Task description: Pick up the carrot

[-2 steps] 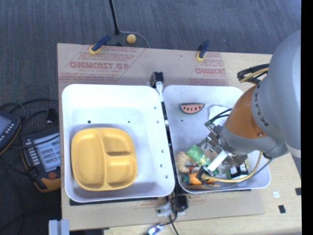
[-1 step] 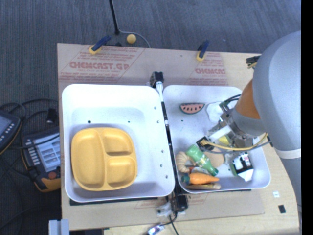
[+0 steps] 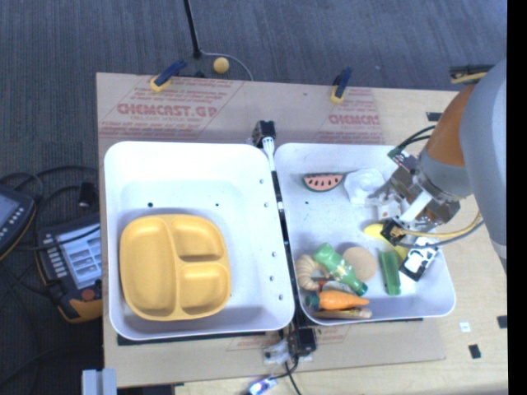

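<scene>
The carrot point(image 3: 342, 301) is orange with a green tip and lies flat along the front wall of the right bin point(image 3: 440, 303), just below a green bottle point(image 3: 339, 268). My gripper point(image 3: 394, 206) hangs over the right side of that bin, behind and to the right of the carrot and well apart from it. A small yellow item point(image 3: 375, 230) lies just under the gripper.
The right bin also holds a watermelon slice point(image 3: 323, 182), a crumpled white item point(image 3: 363, 185), a tan round piece point(image 3: 359, 262), a green stick point(image 3: 389, 271) and a beige pretzel-like piece point(image 3: 307, 270). A yellow divided plate point(image 3: 174, 264) sits in the left bin point(image 3: 189, 159).
</scene>
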Controlling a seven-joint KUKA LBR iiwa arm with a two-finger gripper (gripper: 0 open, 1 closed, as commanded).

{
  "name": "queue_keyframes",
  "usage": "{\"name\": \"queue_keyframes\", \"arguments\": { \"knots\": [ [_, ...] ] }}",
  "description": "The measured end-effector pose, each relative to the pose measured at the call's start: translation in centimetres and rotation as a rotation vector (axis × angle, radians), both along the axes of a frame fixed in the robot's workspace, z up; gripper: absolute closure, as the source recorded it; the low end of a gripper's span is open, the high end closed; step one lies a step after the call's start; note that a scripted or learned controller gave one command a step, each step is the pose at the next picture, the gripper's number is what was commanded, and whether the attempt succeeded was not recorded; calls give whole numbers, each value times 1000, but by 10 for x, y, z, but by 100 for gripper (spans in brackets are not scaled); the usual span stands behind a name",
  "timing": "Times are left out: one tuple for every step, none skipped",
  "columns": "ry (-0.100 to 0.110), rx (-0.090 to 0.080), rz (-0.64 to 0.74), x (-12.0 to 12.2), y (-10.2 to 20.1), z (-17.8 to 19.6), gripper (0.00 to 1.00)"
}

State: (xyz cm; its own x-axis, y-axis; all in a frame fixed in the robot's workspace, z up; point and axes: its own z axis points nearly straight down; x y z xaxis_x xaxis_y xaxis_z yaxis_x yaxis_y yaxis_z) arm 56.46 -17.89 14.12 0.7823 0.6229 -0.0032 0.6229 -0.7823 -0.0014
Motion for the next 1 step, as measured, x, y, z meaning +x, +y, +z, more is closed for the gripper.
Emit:
{"name": "queue_keyframes", "arguments": {
  "knots": [
    [8, 5, 136, -66, 40, -14, 0]
  ]
}}
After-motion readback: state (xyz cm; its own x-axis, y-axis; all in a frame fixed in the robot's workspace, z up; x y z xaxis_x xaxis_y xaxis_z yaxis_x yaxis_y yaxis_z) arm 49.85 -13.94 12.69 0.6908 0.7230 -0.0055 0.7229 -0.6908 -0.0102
